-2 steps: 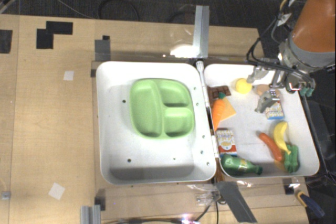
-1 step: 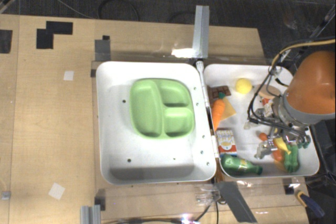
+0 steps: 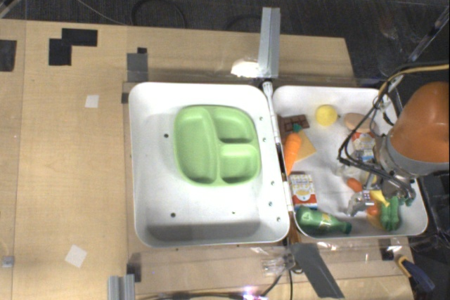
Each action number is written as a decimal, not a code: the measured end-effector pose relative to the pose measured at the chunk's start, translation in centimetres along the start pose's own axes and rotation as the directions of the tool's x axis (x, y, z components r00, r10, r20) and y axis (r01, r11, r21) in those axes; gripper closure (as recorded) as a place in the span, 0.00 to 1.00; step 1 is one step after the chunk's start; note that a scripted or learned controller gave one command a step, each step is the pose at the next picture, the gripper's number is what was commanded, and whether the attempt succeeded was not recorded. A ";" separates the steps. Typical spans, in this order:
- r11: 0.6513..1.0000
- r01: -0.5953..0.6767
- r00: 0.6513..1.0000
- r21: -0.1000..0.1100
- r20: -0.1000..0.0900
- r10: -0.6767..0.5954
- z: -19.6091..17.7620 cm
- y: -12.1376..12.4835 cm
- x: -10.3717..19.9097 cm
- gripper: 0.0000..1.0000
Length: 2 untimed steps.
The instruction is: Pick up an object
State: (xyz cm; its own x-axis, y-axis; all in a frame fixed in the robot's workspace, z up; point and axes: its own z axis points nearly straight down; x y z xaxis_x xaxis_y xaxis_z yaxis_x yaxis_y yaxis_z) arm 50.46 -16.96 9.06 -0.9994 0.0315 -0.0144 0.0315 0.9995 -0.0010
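My gripper point(image 3: 361, 204) hangs low in the right bin point(image 3: 330, 96), near its front right corner, under the grey wrist with the orange band point(image 3: 424, 124). It sits among small toys: an orange piece point(image 3: 354, 185) just left of it and a yellow and green toy point(image 3: 389, 213) to its right. A green bottle point(image 3: 322, 221) lies on its side at the bin's front. Further left are a white carton point(image 3: 301, 189), a carrot point(image 3: 292, 149) and a brown bar point(image 3: 294, 124). A yellow ball point(image 3: 325, 115) rests near the back. The wrist hides part of the bin's right side.
The left bin point(image 3: 151, 172) holds a green divided plate point(image 3: 214, 144). A grey post point(image 3: 269, 44) rises behind the wall between the bins. Black cables point(image 3: 358, 140) loop off the wrist over the right bin.
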 end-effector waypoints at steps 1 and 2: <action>1.000 -0.016 1.000 0.004 0.008 0.016 -0.1 2.8 1.2 0.00; 0.999 0.043 0.999 0.004 0.009 -0.043 -0.1 2.9 1.2 0.00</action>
State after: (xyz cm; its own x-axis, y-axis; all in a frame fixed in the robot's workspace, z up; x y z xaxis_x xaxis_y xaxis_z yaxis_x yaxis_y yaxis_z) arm 49.38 -13.99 9.13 -0.9997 -0.0112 -0.0231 -0.0111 0.9999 -0.0061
